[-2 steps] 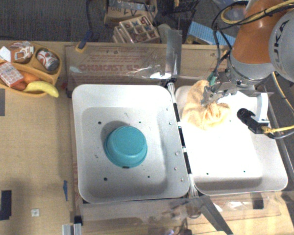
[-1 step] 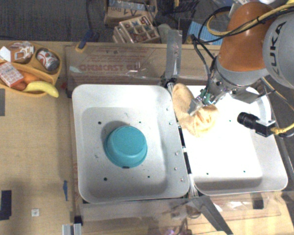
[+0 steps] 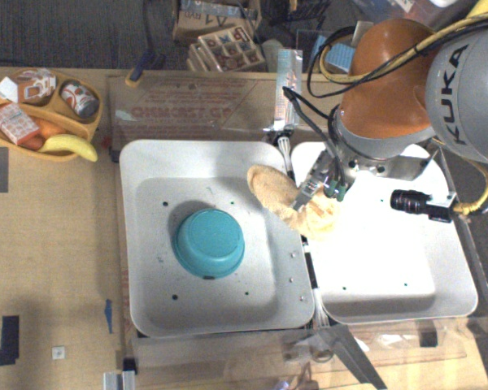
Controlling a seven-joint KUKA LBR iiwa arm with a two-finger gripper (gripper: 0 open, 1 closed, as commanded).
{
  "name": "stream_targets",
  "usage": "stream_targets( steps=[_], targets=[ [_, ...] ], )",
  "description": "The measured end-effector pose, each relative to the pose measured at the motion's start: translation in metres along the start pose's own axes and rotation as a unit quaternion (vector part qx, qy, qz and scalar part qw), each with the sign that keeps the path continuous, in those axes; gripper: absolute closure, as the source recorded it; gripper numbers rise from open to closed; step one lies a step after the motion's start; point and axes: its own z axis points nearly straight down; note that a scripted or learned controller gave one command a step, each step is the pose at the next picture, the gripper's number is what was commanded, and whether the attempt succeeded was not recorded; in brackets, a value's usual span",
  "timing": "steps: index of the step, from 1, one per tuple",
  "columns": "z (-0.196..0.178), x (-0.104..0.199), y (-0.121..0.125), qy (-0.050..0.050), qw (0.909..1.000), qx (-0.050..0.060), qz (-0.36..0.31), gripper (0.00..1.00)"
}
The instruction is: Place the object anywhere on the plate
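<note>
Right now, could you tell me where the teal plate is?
The teal plate sits in the left bin, left of the tan object at the bins' divide.

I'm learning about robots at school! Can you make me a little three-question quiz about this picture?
1. True or false: the tan floppy object lies across the divide between the two bins.
2. Which bin holds the teal plate? A) left bin B) right bin
3. Fill in: the pincer is right above the ____ object.

Key: 1 true; 2 A; 3 tan.
</note>
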Motion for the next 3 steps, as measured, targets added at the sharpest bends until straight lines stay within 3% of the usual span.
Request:
stream_targets(
  steps=[1, 2, 3],
  targets=[
    [-0.004, 0.044, 0.031, 0.0, 0.9802, 0.0, -0.198, 1.0],
    [0.011, 0.084, 0.054, 0.0, 0.9559, 0.0, -0.294, 1.0],
    [0.006, 0.126, 0.092, -0.002, 0.9551, -0.001, -0.296, 1.0]
  ],
)
